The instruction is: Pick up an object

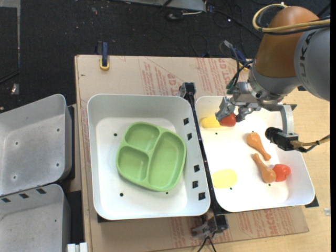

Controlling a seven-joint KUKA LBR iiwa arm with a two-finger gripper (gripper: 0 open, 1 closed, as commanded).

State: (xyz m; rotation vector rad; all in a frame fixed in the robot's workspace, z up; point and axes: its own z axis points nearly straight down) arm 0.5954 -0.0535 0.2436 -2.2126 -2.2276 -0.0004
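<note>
My gripper [231, 115] hangs over the far left corner of the right bin [299, 193]. A small red object [229, 121] lies right under its tip, and I cannot see whether it is gripped. A yellow piece [210, 122] touches the red object on its left. In the same bin lie two orange drumstick-shaped pieces [258, 144] [262, 168], a red ball [282, 171] and a flat yellow disc [224, 178].
The left bin [100, 193] holds a green divided plate [151, 156]. A black clamp row [195, 140] runs between the two bins. Grey trays [31, 140] lie off the bench to the left. A black bracket [281, 138] on the arm overhangs the right bin.
</note>
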